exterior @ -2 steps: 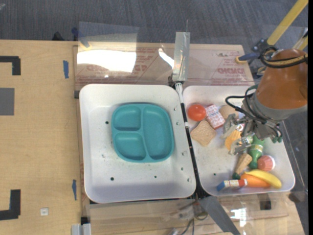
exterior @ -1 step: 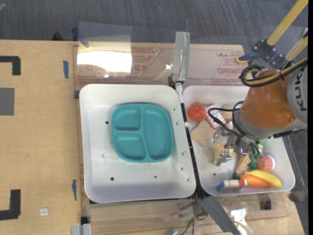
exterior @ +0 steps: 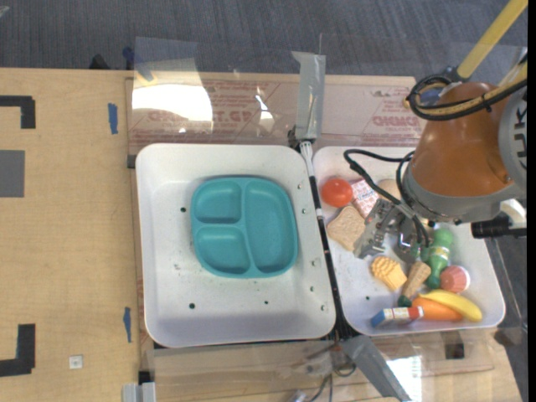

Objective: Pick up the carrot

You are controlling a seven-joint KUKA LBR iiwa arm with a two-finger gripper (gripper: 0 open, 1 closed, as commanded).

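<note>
We see the carrot [exterior: 435, 309] at the near edge of the right bin [exterior: 496, 312], touching a banana [exterior: 456, 303]. The pincer [exterior: 387, 234] hangs behind it, fingers spread, above the wooden table [exterior: 63, 224] and grey carpet [exterior: 251, 15].

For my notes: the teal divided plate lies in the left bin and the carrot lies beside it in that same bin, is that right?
Not quite. The teal divided plate does lie in the left bin, but the camera view shows the carrot in the right bin, beside the banana.

Arm [exterior: 459, 153] over right bin [exterior: 490, 312] of toy food; carrot [exterior: 437, 310] beside banana [exterior: 456, 302]; teal plate [exterior: 245, 227] in left bin [exterior: 159, 249].
</note>
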